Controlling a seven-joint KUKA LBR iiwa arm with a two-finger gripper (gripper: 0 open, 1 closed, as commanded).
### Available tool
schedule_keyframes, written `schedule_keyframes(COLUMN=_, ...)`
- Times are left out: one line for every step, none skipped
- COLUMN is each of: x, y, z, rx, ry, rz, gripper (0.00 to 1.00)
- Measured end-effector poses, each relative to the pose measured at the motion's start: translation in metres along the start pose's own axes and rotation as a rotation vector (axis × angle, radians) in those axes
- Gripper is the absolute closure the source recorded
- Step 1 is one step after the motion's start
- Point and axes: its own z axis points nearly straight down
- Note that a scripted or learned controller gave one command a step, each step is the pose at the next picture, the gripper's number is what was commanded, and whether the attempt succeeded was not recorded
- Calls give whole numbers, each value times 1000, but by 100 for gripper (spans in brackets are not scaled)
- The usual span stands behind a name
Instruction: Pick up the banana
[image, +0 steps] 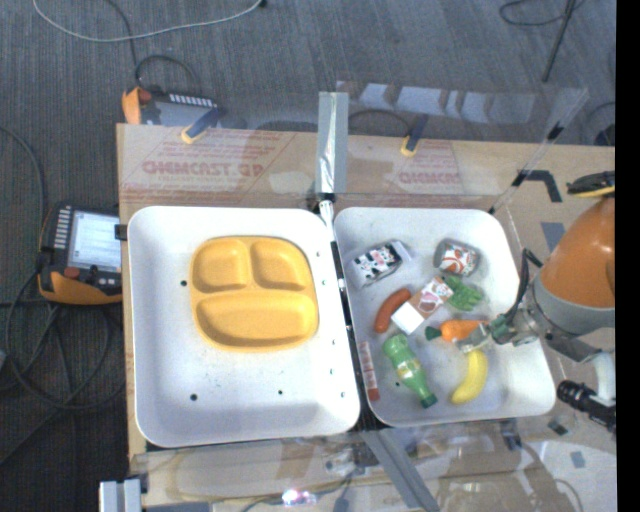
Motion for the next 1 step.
schedule_keyframes(x=2, y=1, z=-7, rx=1, ry=4, rz=-2, gripper=100)
